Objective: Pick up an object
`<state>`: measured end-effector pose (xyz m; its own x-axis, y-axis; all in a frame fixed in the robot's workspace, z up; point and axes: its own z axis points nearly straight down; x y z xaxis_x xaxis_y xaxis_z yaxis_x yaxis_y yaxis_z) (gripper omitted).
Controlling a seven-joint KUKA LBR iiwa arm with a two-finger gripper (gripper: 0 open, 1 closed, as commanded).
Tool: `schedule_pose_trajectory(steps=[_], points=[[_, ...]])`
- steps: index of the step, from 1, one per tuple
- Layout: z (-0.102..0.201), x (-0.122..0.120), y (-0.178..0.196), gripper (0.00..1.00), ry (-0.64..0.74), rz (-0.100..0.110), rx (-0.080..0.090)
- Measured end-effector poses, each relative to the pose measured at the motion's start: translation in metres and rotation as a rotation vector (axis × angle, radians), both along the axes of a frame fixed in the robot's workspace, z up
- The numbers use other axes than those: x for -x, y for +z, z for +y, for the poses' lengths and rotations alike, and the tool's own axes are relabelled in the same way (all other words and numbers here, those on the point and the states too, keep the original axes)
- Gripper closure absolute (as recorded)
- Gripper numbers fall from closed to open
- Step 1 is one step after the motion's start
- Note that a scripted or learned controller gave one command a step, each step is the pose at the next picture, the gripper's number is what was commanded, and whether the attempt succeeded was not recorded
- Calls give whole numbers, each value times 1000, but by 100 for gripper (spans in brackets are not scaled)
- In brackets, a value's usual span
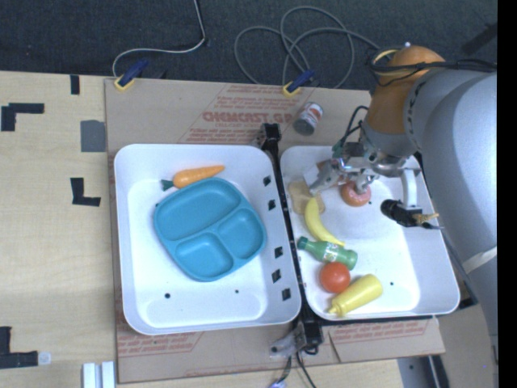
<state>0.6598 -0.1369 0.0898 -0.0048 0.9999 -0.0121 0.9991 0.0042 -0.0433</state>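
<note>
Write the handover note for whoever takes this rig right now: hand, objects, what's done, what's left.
Hand: down in the right bin, directly over a small reddish object near the back; grip not confirmed from this view.
Right bin also holds: banana, green bottle, tomato, yellow bottle.
Left bin: blue divided plate with a carrot behind it.
Done: arm is positioned at the reddish object.
Left: confirm a grasp and lift an object clear.
</note>
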Motion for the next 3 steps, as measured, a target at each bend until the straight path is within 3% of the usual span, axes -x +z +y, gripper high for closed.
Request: schedule_pose_trajectory(steps=[1,2,3], points=[[38,28,2,0,-3,-57,-4],[35,27,14,100,-4,-64,4],[76,83,95,100,-2,-44,-13]])
